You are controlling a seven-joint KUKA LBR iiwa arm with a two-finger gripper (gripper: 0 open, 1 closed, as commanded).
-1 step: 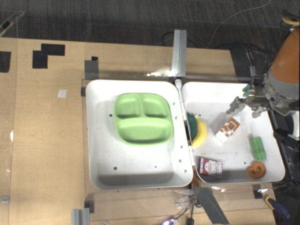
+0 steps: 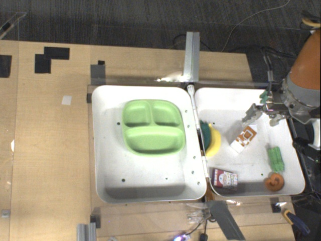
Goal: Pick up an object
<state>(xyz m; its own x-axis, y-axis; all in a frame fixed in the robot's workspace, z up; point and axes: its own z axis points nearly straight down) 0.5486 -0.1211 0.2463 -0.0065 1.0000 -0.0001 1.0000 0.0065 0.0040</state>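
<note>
The gripper hangs over the far right part of the right bin, its two thin metal fingers spread apart with nothing between them. The grey arm reaches in from the right, its orange band above the wrist.

Just near and left of the fingertips lies a small white and orange carton, boxy and tilted, with bare white floor around it on all sides. A green bumpy toy, long and narrow, rests close to the bin's right wall, and a small round orange-brown object sits in the near right corner, almost against the rim. A dark red box lies flat by the near wall. A yellow sponge with a dark green back is pressed against the left wall, where the two bins meet. The far left stretch of this bin is open floor.

In the left bin, a light green plastic divided plate with rounded corners and three compartments sits in the middle, with open room all around. Both bins are smooth and glossy, on a pale wooden surface.
</note>
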